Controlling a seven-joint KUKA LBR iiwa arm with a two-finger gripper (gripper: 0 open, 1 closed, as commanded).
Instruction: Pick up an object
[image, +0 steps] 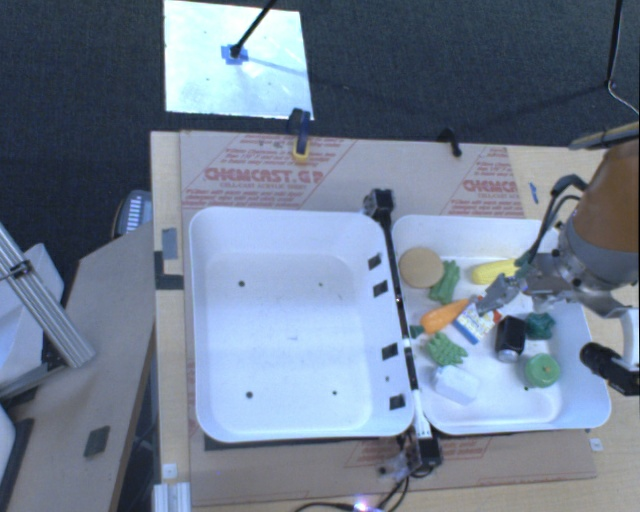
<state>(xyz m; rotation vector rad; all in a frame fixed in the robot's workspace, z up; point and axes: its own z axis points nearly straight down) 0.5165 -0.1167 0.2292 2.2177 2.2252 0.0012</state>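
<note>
Orange carrot (441, 317) in right bin (585, 405) — gripper (494, 296) low just beside it; finger spread unclear

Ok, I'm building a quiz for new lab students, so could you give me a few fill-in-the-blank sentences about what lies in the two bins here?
1. All the loose objects lie in the ____ white bin.
2. The round tan disc lies in that bin's corner near the ____ between the two bins.
3. The orange carrot-shaped toy lies beside the ____ leafy toy.
4. The arm's gripper is above the ____ white bin.

Missing words: right; divider; green; right
</note>
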